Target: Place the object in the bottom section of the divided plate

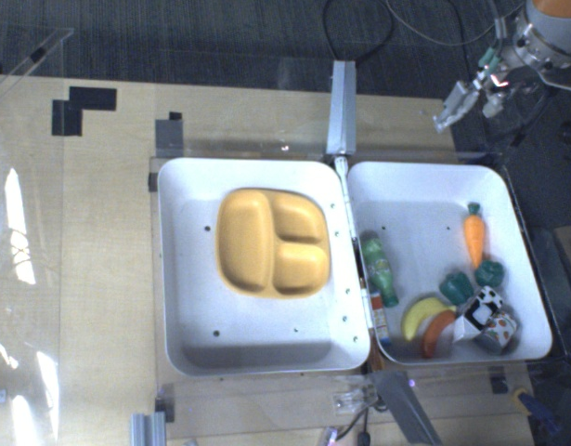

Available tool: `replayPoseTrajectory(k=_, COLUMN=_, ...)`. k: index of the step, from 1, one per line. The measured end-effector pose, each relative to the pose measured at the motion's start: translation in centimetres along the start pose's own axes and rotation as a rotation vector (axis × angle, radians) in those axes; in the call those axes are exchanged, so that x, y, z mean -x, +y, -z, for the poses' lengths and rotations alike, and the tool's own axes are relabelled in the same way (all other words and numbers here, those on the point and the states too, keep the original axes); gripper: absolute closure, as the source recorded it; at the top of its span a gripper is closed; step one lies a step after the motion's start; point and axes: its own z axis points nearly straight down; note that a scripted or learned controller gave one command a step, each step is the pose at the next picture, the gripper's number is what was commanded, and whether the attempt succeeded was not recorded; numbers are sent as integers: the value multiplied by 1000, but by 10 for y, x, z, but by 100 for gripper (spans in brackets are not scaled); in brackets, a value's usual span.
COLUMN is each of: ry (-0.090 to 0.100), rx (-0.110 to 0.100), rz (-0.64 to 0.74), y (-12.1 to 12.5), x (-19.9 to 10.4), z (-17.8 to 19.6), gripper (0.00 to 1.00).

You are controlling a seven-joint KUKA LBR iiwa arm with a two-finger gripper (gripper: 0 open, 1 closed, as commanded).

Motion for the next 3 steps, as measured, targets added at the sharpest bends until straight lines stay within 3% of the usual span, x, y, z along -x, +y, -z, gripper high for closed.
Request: replayPoseTrajectory(k=3, ry=0, rx=0, rz=0, y=0, x=0, z=0, gripper=0)
